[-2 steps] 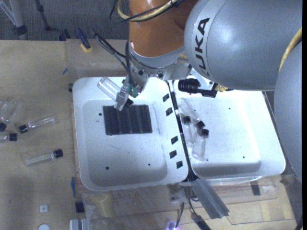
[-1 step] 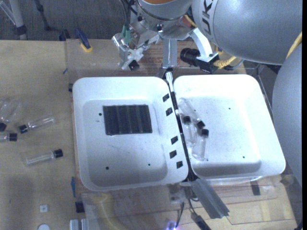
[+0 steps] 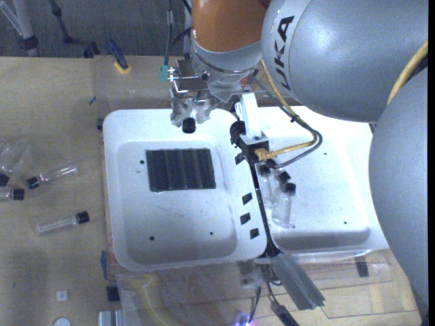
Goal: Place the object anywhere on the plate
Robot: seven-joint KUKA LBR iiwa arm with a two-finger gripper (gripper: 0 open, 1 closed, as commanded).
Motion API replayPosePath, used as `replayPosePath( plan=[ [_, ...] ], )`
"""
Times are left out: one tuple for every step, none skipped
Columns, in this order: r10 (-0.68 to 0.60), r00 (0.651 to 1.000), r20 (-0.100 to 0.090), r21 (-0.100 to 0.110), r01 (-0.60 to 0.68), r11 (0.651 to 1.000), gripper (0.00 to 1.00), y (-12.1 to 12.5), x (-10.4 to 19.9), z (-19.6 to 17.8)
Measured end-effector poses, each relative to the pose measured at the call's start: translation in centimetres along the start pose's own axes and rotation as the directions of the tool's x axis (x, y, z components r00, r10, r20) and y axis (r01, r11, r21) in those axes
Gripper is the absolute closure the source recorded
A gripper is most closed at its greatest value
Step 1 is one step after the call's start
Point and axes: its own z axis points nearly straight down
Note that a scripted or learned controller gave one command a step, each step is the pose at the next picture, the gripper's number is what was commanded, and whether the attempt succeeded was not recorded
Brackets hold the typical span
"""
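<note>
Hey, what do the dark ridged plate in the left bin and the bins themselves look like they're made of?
Plate: dark grey, matte, with parallel ridges; probably rubber or moulded plastic, though the look leaves it open. Bins: smooth white with a soft sheen and rounded, formed corners, so likely moulded plastic.

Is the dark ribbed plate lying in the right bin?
No, the dark ribbed plate lies flat in the left bin.

A robotics laboratory is indicated: two white bins point(image 3: 122, 182) are fixed on a plywood worktop point(image 3: 47, 100), loose clear vials point(image 3: 61, 221) are scattered left of the end effector point(image 3: 187, 117), with cabling behind.
</note>
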Motion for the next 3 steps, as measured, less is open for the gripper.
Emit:
replayPosePath(
  plan=[
    [0.368,0.930,0.000,0.002,-0.368,0.930,1.00,2.2,-1.7,13.5],
    [0.387,0.922,-0.013,-0.011,-0.387,0.922,1.00,6.7,0.2,23.0],
    [-0.110,0.994,-0.001,-0.005,0.110,0.994,1.00,6.7,-0.2,22.6]
  ],
)
